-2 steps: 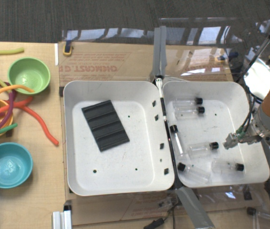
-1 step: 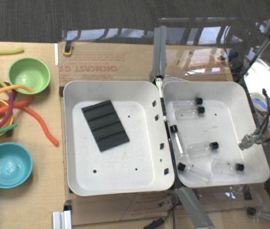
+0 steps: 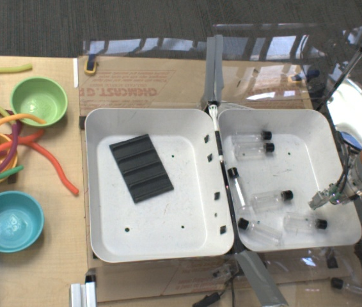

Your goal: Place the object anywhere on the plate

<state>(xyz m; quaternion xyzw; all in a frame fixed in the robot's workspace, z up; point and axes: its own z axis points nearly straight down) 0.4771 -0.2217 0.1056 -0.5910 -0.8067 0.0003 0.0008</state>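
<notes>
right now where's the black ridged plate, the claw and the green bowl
black ridged plate (image 3: 141, 168): camera view, middle of its ridged top
claw (image 3: 317, 201): camera view, between its fingertips, over the right bin
green bowl (image 3: 38, 102): camera view, inside its hollow

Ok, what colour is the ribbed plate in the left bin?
Dark grey to black; the ribbed plate lies against the left bin in the camera view.

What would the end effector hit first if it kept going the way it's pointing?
The end effector points left, so likely the capped clear vial in the right bin. Its height over the bin is unclear.
</notes>
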